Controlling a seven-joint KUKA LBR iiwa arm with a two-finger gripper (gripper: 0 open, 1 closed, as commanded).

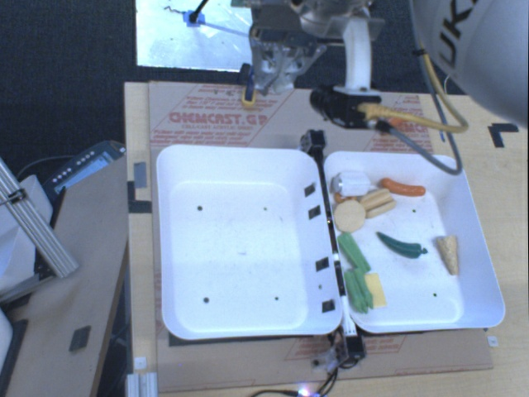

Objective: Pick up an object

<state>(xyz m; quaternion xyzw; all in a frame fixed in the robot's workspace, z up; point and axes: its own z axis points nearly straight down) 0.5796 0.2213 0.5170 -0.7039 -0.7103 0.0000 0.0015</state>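
My gripper hangs high above the bench's far edge, behind the left bin and well away from every object. The right bin holds several small toy foods. A white block and an orange-red sausage lie at its far end. In front of them are a tan stick and a round beige biscuit. A dark green pepper lies mid-bin. Green pods and a yellow slice hug the left wall. A tan cone rests by the right wall.
Black clips run along the seam between the two bins. Brown cardboard lies under the bins. A metal rail and a grey device sit on the side table to the left.
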